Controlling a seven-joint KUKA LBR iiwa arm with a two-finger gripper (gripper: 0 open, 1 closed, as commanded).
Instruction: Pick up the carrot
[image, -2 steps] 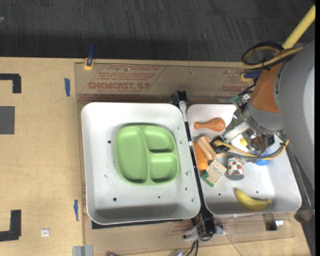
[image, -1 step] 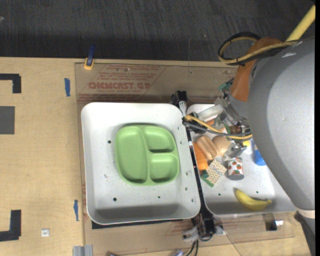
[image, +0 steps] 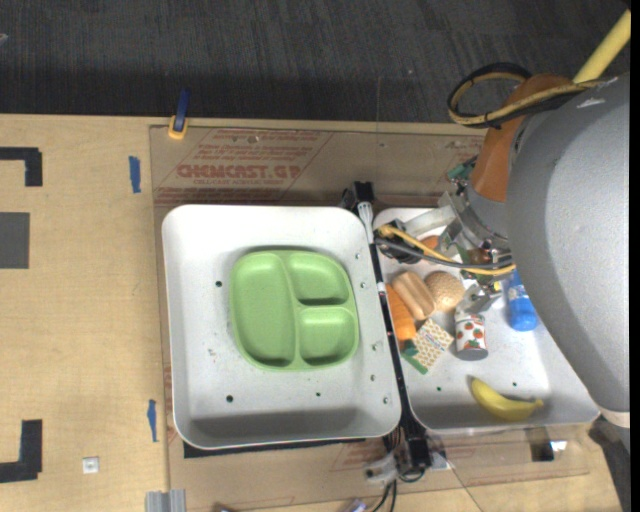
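Currently tool (image: 474, 282) hangs above the cluttered right bin (image: 520, 378), near carrot (image: 401, 320) lying along its inner wall, likely lining up; can't tell grip state.

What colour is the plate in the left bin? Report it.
The plate is light green, clear in the camera view.

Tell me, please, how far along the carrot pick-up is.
Done: the gripper is over the right bin, to the right of the carrot. In hand: the approach; the carrot lies ungripped by the bin's left wall. Left: reaching it, gripping, lifting.
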